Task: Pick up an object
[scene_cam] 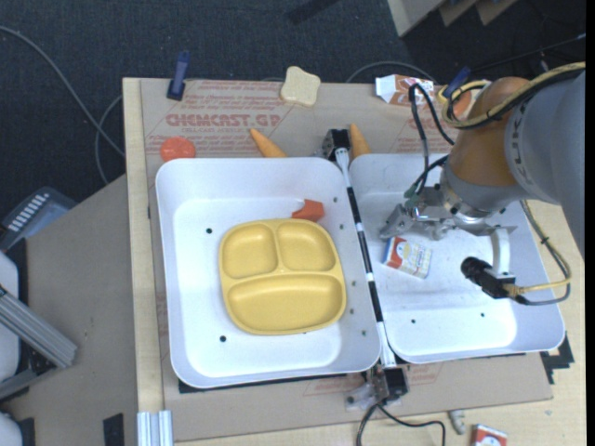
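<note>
A small white packet (407, 255) with red and blue print lies flat in the right bin (465, 337), towards its left side. My gripper (414, 232) hovers just above the packet's far edge, open, with nothing between its fingers. In the left bin (186, 277) sits a yellow divided plate (279, 275). A small orange piece (310, 210) lies at the plate's far right corner.
Behind the bins on the cardboard lie an orange carrot-like piece (268, 144), an orange disc (177, 147), a beige bread-like chunk (300, 85), a blue clip (177, 74) and a torn wrapper (395, 86). The divider between the bins runs close to the packet's left.
</note>
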Controlling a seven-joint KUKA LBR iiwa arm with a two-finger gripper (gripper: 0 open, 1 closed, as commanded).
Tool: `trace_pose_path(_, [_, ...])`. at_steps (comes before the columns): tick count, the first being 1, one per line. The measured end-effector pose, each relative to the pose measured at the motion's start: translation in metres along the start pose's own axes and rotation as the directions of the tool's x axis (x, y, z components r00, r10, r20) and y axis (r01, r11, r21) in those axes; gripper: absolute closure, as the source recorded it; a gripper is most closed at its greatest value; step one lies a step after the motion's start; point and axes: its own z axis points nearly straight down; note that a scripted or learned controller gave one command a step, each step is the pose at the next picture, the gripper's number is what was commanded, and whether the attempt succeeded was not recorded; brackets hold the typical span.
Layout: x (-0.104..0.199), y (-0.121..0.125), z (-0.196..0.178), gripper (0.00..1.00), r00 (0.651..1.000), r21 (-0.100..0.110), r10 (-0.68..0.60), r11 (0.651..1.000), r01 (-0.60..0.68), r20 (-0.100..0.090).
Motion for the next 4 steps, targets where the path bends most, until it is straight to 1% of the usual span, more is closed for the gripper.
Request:
trace_pose_path(1, [-0.017, 0.072, -0.001, 0.0, 1.0, -0.004, -0.002, 1.0, 0.002, 0.001])
trace_pose_path(2, [0.066, -0.004, -0.102, 0.0, 1.0, -0.003, -0.003, 1.0, 0.003, -0.001])
trace_pose_path(3, [-0.01, -0.015, -0.03, 0.0, 1.0, 0.001, 0.001, 1.0, -0.001, 0.001])
trace_pose_path(4, [0.083, -0.009, -0.101, 0.0, 1.0, -0.004, -0.002, 1.0, 0.002, -0.001])
